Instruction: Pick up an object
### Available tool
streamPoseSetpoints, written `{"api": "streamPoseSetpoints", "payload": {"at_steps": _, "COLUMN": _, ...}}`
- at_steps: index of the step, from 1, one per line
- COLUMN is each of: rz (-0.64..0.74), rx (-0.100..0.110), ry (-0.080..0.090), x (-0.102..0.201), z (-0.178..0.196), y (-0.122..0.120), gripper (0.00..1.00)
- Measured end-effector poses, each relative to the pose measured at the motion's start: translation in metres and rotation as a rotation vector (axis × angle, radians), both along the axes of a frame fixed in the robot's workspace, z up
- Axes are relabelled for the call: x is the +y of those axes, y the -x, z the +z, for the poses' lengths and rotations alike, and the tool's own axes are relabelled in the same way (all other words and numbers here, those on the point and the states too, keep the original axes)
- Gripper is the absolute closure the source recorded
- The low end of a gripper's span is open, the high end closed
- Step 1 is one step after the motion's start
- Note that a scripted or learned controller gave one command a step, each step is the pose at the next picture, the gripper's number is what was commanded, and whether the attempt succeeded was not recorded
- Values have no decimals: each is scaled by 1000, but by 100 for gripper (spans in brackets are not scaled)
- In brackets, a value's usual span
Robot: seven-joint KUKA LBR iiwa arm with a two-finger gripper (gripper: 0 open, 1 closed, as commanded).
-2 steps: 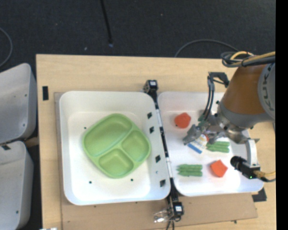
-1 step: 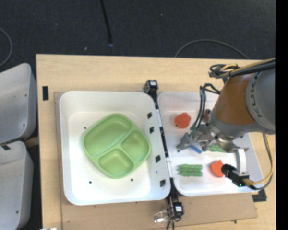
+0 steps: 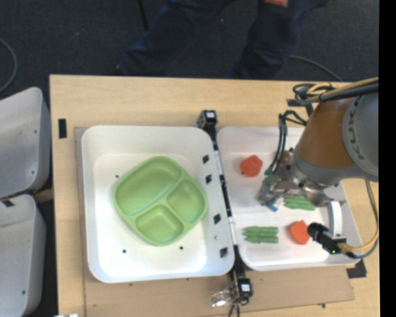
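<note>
I've got the gripper (image 3: pixel 272 200) low in the right bin (image 3: pixel 251 140), approx. over the green bean (image 3: pixel 299 204). Approach step, I'd say. Can't tell its state or if it's got anything. Next: close, then lift straight up.

Bins (image 3: pixel 99 177): were white.
Divided plate (image 3: pixel 160 200): was light green.
Two chunks (image 3: pixel 251 166): were orange-red.
Bean pods (image 3: pixel 260 234): were green.
Bench (image 3: pixel 132 98): was pale wood.
</note>
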State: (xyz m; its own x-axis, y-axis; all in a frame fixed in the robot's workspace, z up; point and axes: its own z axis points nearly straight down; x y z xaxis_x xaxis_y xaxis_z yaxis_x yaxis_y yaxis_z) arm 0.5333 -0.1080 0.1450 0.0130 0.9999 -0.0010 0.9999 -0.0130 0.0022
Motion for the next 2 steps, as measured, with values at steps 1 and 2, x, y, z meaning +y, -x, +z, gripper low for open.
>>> {"api": "streamPoseSetpoints", "payload": {"at_steps": 1, "rz": 3, "rx": -4, "ry": 1, "x": -7, "z": 45, "y": -5, "gripper": 100}}
{"api": "streamPoseSetpoints", "payload": {"at_steps": 2, "rz": 15, "rx": -7, "ry": 2, "x": -12, "z": 109, "y": -6, "gripper": 100}}
